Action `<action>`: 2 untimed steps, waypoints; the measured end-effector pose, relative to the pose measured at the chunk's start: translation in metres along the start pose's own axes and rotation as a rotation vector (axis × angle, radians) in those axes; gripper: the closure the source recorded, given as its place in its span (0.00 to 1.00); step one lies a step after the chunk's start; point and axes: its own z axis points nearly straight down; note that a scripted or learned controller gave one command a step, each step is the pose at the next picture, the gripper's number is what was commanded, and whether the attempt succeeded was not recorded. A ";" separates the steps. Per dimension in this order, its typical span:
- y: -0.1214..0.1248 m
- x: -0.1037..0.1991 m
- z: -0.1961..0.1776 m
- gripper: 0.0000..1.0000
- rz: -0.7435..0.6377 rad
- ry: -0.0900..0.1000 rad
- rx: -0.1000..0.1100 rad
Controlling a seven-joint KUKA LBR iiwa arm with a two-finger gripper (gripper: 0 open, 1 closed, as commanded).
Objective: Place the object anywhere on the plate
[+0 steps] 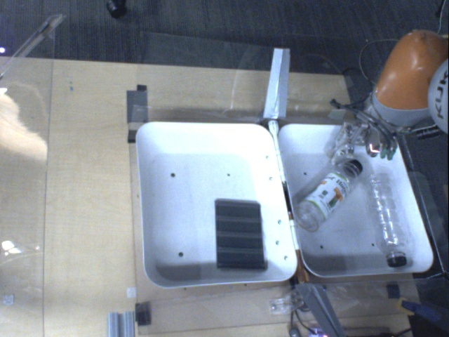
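Note:
A dark ridged rectangular plate (240,234) lies flat in the left bin (161,188), toward its front right. In the right bin (309,153) a clear bottle with a white, green and orange label (327,193) lies on its side, slanted, with its dark cap end pointing up-right. A second, unlabelled clear bottle (385,213) lies along the right wall, its dark cap toward the front. My gripper (353,144) hangs at the back of the right bin, just above the cap end of the labelled bottle. Nothing visibly hangs from it.
A metal divider post (276,83) rises behind the seam between the bins. The arm's orange band (410,69) sits over the right bin's back right corner. Clamps and cables lie along the bench's front edge (309,307).

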 end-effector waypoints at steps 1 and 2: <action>0.038 0.001 0.037 1.00 -0.271 -0.001 -0.001; 0.082 -0.001 0.016 1.00 -0.556 -0.002 -0.001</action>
